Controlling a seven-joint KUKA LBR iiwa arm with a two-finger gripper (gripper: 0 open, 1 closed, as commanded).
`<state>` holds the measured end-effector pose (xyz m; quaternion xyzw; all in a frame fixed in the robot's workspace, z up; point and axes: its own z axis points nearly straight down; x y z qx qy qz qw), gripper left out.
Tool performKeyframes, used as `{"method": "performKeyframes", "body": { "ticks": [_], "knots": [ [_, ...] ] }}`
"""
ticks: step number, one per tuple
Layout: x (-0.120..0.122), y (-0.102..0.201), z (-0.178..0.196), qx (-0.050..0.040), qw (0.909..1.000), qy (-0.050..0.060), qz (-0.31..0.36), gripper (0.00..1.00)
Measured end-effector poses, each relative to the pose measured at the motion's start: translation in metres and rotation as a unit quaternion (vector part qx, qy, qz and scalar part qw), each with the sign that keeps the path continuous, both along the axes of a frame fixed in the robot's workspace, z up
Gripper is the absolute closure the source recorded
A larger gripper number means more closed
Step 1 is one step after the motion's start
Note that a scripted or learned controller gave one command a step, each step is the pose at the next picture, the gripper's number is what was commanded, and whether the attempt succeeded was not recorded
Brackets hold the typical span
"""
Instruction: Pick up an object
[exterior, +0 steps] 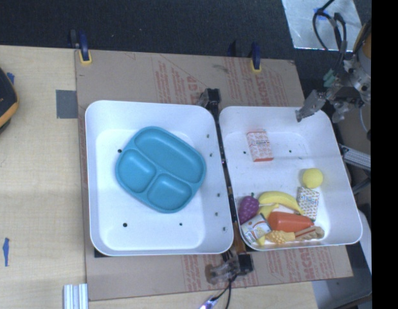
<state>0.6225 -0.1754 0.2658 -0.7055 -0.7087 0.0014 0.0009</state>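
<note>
My gripper [325, 111] hangs over the far right corner of the right bin [285, 118], open, with nothing between its fingers. Toy items lie in that bin. A small red-and-white carton [259, 145] lies alone near the far middle. A yellow ball [311, 177] rests by the right wall. In the near corner are heaped a yellow banana [280, 200], purple grapes [248, 208], an orange carrot-like piece [290, 222], a patterned packet [308, 202] and some small pieces [280, 237].
The left bin [102, 230] holds a blue divided plate [161, 168]. Blue clamps [85, 47] [255, 53] pin the cardboard sheet at the back. A yellow-and-black device [2, 102] sits at the bench's left edge. Cables [330, 24] hang above the gripper.
</note>
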Motion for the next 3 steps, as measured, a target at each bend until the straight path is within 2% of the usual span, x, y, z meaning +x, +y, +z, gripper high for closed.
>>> {"method": "performKeyframes", "body": {
  "ticks": [1, 2, 3],
  "knots": [
    [-0.039, -0.037, -0.09, -0.0004, 1.0, 0.001, 0.0, 0.0],
    [-0.078, -0.036, -0.175, 0.0003, 1.0, 0.001, 0.0, 0.0],
    [-0.078, -0.037, -0.164, -0.0004, 1.0, 0.001, 0.002, 1.0]
  ]
}}
